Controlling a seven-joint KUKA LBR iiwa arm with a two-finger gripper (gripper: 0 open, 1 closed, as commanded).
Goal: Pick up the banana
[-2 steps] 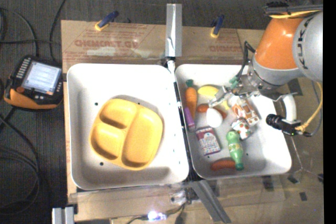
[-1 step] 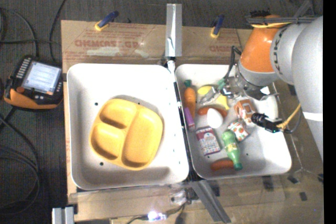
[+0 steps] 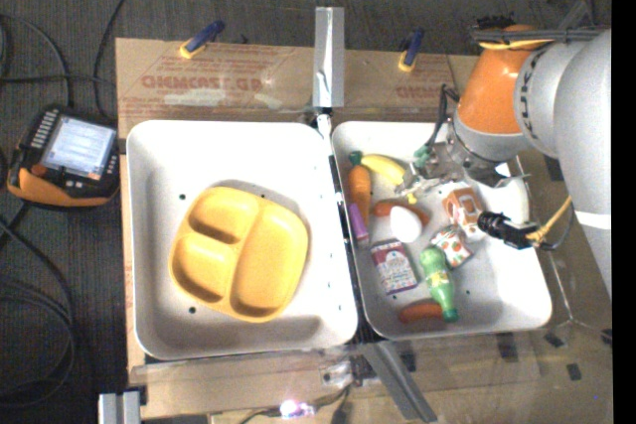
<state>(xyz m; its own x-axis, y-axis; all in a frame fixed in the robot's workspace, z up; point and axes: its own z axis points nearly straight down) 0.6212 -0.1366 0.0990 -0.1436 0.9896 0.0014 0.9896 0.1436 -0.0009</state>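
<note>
Yellow banana (image 3: 384,168) top of right bin (image 3: 537,308), beside carrot (image 3: 359,189) | gripper (image 3: 429,169) just right of it, grip state unreadable | advice: descend centred across banana, avoid carrot

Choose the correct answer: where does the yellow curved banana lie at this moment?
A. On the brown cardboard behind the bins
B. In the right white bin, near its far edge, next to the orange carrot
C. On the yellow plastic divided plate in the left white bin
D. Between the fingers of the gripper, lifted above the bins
B: the yellow curved banana lies in the right white bin near its far edge, just right of the orange carrot.
</note>
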